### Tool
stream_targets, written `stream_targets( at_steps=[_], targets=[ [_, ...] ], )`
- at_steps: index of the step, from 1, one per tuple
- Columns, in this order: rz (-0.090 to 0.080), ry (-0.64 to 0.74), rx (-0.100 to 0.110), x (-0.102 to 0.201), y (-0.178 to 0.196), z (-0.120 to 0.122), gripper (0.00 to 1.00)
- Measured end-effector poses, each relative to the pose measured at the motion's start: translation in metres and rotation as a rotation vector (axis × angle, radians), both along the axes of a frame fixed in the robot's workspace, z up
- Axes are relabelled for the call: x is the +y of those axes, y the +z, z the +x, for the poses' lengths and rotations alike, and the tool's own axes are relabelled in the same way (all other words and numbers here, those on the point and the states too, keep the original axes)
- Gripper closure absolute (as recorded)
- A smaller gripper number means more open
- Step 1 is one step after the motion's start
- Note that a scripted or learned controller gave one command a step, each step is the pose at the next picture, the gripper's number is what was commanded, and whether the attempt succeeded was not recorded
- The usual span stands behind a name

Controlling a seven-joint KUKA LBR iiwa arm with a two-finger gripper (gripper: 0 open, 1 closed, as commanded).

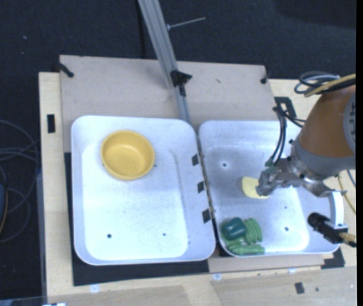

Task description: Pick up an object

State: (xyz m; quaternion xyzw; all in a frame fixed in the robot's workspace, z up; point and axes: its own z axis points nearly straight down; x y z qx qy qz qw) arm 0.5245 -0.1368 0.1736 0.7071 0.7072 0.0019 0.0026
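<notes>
Camera view, looking down at a slant on a worktop (130,75) that carries 2 shallow white bins side by side. The left bin (136,234) holds 1 thing: a yellow bowl (128,155), standing upright in its far left part, well apart from the dividing edge between the bins. The right bin (232,142) holds 2 things. A pale yellow item (251,186), too small and too covered to name more closely, lies near the bin's middle. A green toy (242,232), dark green on its left part and lighter and ribbed on its right, sits at the near edge of that bin, apart from the yellow item.

The arm (325,139), grey with an orange band, reaches in from the right above the right bin. Its claw (267,183) is down at the pale yellow item, on that item's right side and overlapping it. How far open the claw is cannot be told from this angle, nor whether it has hold of the item.

A slanted metal rail (159,34) crosses the worktop's far side.
</notes>
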Motion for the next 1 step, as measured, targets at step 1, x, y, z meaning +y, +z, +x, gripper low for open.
stream_targets(
  at_steps=[1],
  targets=[
    [0.000, 0.000, 0.001, -0.0006, 0.0524, 0.0012, 1.00]
  ],
)
